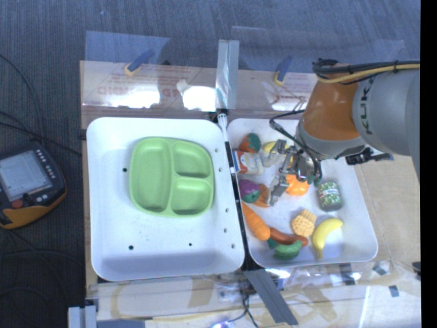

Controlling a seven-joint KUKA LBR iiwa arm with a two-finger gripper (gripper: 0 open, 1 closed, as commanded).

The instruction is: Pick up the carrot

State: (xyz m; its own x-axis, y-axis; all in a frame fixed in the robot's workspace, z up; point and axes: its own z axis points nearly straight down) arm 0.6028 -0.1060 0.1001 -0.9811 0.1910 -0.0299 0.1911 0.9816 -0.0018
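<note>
Camera view: the right bin [365,248] serves as the reference for all positions. The carrot [256,223] lies along this bin's left wall, in the lower half, angled from upper left to lower right, its lower end touching a red pepper [285,237] with a green vegetable [287,250] just below that. The gripper [281,184] hangs over the bin's middle, above and to the right of the carrot and apart from it; its fingers stand a little apart, pointing down, with nothing seen between them. An orange fruit [298,186] sits just beside the gripper on its right. A purple item [248,189] lies by the left wall, directly above the carrot. A corn cob [303,221] and a banana [326,233] occupy the bin's lower right area; a small green-labelled jar [330,195] stands near the right wall. The left bin [109,251], adjoining the reference bin's left wall, holds a green divided plate [171,176].
</note>
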